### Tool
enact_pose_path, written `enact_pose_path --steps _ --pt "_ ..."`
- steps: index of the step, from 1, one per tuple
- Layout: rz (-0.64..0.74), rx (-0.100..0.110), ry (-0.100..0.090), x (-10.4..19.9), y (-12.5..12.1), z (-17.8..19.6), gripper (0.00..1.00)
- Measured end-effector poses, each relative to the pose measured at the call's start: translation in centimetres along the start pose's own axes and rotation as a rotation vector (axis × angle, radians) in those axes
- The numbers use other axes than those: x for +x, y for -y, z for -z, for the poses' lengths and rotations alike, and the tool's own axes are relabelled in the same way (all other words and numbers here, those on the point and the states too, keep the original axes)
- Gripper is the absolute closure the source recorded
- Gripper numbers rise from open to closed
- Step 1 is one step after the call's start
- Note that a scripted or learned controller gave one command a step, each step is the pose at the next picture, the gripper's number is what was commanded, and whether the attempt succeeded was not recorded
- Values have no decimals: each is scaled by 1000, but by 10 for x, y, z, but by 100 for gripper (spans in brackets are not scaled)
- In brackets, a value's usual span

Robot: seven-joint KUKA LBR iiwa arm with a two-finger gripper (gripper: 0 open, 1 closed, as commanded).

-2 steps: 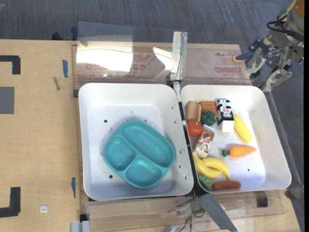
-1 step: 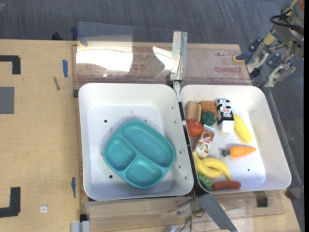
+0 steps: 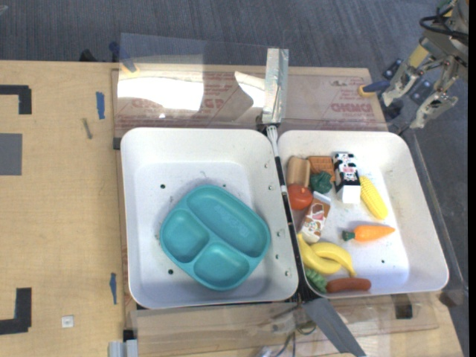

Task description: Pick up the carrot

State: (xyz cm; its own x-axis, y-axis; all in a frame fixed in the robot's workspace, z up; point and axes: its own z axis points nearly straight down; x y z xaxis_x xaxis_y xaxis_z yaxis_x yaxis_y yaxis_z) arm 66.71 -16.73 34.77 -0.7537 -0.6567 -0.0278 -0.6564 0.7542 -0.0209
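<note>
You get bright, even light from above. The clear sheet (image 3: 178,88) behind the bins shines white, and shadows stay soft.

The arm (image 3: 439,58) runs off the top right corner; its tangled end is too blurry to read.

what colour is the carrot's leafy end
Green, on the orange carrot in the right bin, camera view.
</note>
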Motion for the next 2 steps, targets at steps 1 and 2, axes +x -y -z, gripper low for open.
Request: enact_pose_path --steps 1,2 --pt "-2 7 9 -2 1 13 100" --pt "286 -16 -16 5 9 38 100"
